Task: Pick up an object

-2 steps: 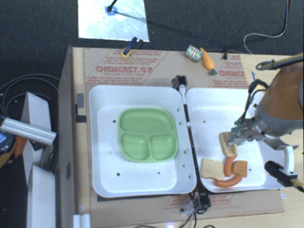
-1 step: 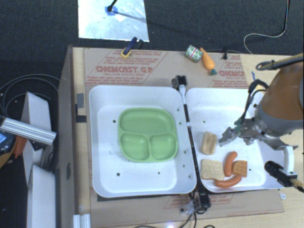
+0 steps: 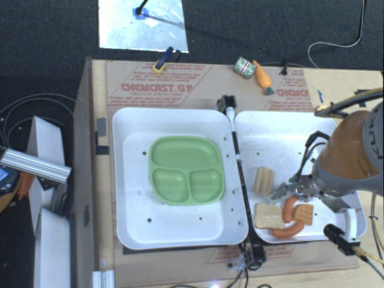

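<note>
The right white bin (image 3: pixel 282 131) holds several toy foods near its front edge. A tan bread roll (image 3: pixel 264 180) stands beside the divider. In front of it lies a pale bread slice (image 3: pixel 268 216). A curved orange sausage (image 3: pixel 287 228) wraps around an orange waffle piece (image 3: pixel 304 213). My gripper (image 3: pixel 287 189) hangs low over the bin, just right of the roll and right above the sausage's upper end. The arm's orange band (image 3: pixel 351 152) is behind it to the right. I see nothing held in the gripper.
The left white bin (image 3: pixel 129 161) holds a green divided plate (image 3: pixel 186 170). A dark rail (image 3: pixel 236 155) separates the two bins. On the cardboard behind the bins lie a small green can (image 3: pixel 245 66), a toy carrot (image 3: pixel 263 77) and a yellow clip (image 3: pixel 161 63).
</note>
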Available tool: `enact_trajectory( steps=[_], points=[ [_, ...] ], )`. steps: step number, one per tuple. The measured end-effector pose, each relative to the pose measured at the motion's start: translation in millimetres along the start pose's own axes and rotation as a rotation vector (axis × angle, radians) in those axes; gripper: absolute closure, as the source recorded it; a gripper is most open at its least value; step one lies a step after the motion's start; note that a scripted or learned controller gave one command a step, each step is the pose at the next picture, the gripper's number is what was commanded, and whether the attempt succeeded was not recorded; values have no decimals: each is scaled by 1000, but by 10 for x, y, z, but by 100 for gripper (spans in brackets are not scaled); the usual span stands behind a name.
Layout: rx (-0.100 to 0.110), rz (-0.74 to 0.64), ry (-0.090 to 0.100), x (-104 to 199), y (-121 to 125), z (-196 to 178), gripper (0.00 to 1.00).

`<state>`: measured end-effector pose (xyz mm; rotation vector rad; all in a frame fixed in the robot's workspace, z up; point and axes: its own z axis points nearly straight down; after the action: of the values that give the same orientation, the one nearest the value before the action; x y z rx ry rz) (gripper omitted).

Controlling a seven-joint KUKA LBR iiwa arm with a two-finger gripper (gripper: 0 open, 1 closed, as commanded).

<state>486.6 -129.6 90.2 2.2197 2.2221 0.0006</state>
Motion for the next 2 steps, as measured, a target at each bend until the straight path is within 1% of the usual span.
enact_trajectory(
  steps=[1,2],
  points=[
    [-6,-3,-2,-506,1240,-1040,0],
    [1,-4,1,-102,825,-678,0]
  ],
)
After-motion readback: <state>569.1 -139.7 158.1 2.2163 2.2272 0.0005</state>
